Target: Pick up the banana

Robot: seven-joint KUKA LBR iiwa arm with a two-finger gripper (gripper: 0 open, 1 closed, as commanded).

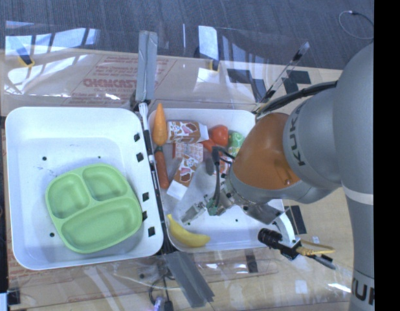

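The banana (pixel 186 234) is seen as a short, curved yellow fruit, its skin smooth and evenly coloured, with one end turned up toward the far left and the other tapering to the right. It is laid on the floor of the right bin (pixel 252 240), at the near left corner, close against the near wall and just beside the divider between the two bins. The gripper (pixel 199 211) is found just beyond it, to the far right (a short gap of bare white floor is left between them), and the banana is not touched by it. The gripper is reached in from the right under the orange band (pixel 265 157) of the grey arm (pixel 336 141), and its tip is pointed down and to the left. Whether the jaws are apart or together cannot be told, since the tip is small and blurred against the bin. Nothing is seen held there. Farther back in the same bin a carrot (pixel 160 125), a printed carton (pixel 186 149), a red tomato (pixel 219 135) and a small green item (pixel 235 139) are gathered. In the left bin (pixel 32 141) a green divided plate (pixel 93 206) is placed, well apart from the banana.
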